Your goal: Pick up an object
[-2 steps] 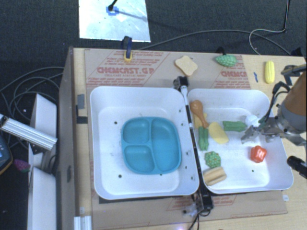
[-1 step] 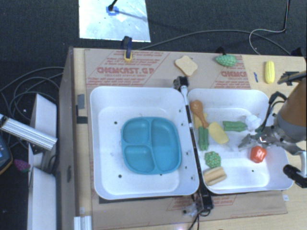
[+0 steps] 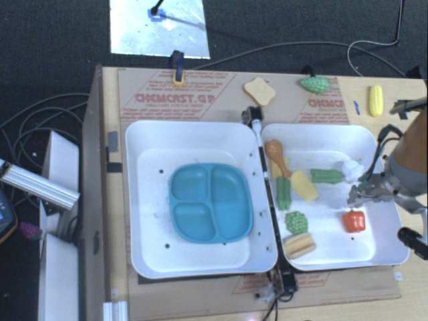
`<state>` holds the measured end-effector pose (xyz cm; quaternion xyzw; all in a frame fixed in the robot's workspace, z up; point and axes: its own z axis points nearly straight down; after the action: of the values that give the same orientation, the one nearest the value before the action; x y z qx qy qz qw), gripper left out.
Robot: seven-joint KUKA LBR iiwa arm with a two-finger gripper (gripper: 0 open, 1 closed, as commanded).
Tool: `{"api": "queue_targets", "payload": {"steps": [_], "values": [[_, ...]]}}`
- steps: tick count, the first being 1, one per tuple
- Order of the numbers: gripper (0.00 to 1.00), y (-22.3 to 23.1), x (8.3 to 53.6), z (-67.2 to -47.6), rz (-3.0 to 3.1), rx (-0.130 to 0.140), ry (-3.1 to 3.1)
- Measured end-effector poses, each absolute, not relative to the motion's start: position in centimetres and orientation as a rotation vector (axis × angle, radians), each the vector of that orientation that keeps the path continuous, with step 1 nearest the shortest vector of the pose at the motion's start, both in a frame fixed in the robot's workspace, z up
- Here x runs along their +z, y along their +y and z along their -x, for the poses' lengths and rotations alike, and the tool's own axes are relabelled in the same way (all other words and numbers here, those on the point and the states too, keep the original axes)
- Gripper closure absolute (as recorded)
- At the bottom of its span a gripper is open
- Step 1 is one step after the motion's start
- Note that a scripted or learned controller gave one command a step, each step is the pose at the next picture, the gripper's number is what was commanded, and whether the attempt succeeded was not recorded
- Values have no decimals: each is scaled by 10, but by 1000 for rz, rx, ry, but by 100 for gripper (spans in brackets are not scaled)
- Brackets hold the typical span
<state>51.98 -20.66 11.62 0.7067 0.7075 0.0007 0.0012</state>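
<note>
Two bins: right bin [image 3: 384, 149] is landmark
gripper [image 3: 359, 196]: over its right side, grip state unclear
red pepper [image 3: 354, 221]: just below gripper

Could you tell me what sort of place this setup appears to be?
Probably a robotics lab test bench rather than a kitchen: two white bins sit on a cardboard-covered bench, toy food such as a red pepper lies inside, and loose cables trail over the dark floor.

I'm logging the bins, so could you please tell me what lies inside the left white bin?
Inside the left white bin lies a blue divided plate with nothing on it. Whatever is beneath the plate is covered.
</note>
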Motion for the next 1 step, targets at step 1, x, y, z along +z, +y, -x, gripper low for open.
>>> {"api": "queue_targets", "payload": {"steps": [1], "values": [[0,-206,116,-520,-2218,2,2222]]}}
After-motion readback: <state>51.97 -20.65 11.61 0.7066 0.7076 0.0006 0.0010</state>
